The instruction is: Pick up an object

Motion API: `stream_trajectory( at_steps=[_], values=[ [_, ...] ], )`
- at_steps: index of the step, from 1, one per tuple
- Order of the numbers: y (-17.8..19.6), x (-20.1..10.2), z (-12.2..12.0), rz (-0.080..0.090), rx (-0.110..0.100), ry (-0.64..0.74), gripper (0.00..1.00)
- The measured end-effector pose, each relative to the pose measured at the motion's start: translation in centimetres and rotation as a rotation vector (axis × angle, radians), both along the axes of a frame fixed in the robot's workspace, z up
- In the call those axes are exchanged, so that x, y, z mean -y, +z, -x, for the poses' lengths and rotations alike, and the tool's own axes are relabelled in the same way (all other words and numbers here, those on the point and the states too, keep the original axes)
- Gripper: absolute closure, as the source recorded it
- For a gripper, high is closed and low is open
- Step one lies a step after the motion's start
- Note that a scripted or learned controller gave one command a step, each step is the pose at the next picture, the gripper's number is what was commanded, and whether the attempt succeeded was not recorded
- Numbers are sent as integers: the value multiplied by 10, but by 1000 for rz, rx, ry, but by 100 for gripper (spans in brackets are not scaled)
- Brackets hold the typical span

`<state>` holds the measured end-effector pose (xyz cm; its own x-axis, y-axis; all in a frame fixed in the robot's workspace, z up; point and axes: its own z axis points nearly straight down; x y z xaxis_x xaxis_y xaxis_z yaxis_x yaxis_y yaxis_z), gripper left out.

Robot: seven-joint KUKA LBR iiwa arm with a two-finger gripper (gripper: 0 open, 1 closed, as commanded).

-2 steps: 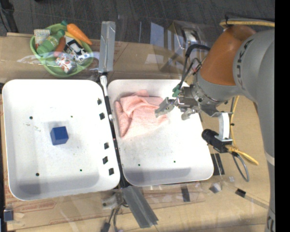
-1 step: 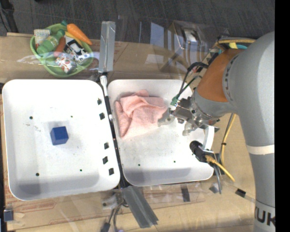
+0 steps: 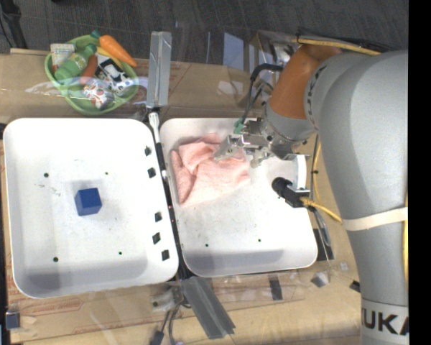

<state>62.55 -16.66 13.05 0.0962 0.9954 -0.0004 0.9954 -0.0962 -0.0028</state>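
Scene: a counter (image 3: 29, 67) carrying two shallow white bins side by side, seen from above at a slant.
Left bin (image 3: 29, 192): holds one small blue cube (image 3: 88, 200), lying left of the bin's middle and well apart from every wall.
Right bin (image 3: 273, 243): holds a crumpled pink cloth (image 3: 201, 167), heaped in the far-left part of the bin, close beside the divider between the two bins.
Arm: grey with an orange band, reaching in from the right edge of the counter and bent down over the far side of the right bin.
Pincer (image 3: 238, 148): low over the right-hand edge of the pink cloth, seemingly at or just above its folds; whether it is released or clenched cannot be told, since the wrist hardware hides that detail.
Green bowl (image 3: 72, 100): at the far-left corner of the counter, outside the bins, filled with toy food and small packets; not part of the reach.
Step in hand (judged): closing in on the cloth as the object to pick.
Doing it well: descend onto a raised fold rather than a flat edge, so that fabric bunches between the two sides; press close to the bin floor before clenching; lift straight up and slowly, as limp cloth slips and drags.
Risk: pinching too thin a layer, or snagging the bin wall.
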Motion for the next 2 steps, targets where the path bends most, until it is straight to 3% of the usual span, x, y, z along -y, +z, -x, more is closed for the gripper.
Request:
stream_trajectory(
  at_steps=[1,2],
  values=[
    [-39,-1,-32,-1,3,156,0],
    [-37,29,-33,1,5,207,0]
  ],
)
